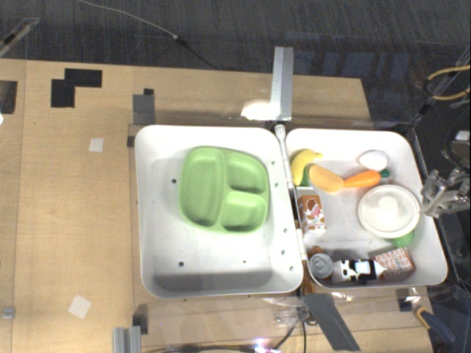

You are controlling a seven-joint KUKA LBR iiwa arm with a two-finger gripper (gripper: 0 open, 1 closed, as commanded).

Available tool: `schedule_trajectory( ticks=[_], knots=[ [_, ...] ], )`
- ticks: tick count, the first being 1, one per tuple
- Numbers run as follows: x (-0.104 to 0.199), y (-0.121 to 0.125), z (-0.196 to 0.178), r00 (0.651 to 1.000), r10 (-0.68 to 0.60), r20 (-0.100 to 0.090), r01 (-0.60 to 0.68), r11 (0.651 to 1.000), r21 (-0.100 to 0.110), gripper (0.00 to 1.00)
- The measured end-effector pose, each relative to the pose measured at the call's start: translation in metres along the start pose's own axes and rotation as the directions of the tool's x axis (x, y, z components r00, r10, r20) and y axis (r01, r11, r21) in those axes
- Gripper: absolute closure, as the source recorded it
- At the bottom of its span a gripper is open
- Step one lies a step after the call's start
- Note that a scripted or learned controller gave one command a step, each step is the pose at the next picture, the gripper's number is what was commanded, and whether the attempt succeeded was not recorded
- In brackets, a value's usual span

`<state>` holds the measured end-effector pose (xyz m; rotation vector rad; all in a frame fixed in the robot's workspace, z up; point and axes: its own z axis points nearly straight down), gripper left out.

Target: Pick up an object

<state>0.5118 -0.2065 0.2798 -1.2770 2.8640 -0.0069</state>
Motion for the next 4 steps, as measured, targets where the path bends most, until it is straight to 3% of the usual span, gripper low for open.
schedule_trajectory(
  ticks=[1,2,3,4],
  knots=[
    [-0.067,0.004,0.009,0.999,0.046,0.003,-0.046,0.999,-0.002,1.0],
    [-0.081,-0.088,0.009,1.0,0.003,0.003,-0.003,1.0,0.0,1.0],
    [-0.015,0.009,0.028,0.988,-0.157,0.0,0.157,0.988,-0.002,1.0],
    [-0.039,-0.041,-0.001,0.935,-0.355,0.002,0.355,0.935,0.002,1.0]
  ],
)
